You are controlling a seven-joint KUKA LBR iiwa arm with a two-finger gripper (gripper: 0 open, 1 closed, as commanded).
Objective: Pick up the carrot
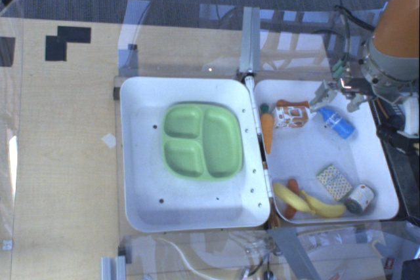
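You see the carrot (266,130) lying lengthwise along the right bin's (387,203) left wall, green top toward the far edge; the tool (339,92) hangs with fingers apart.

Lab bench (65,141) — twin white bins (131,160)

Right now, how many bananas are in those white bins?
2. Both lie in the right bin, at its near edge: one banana beside the other banana, their ends overlapping. None looks hidden, though items crowd that corner.
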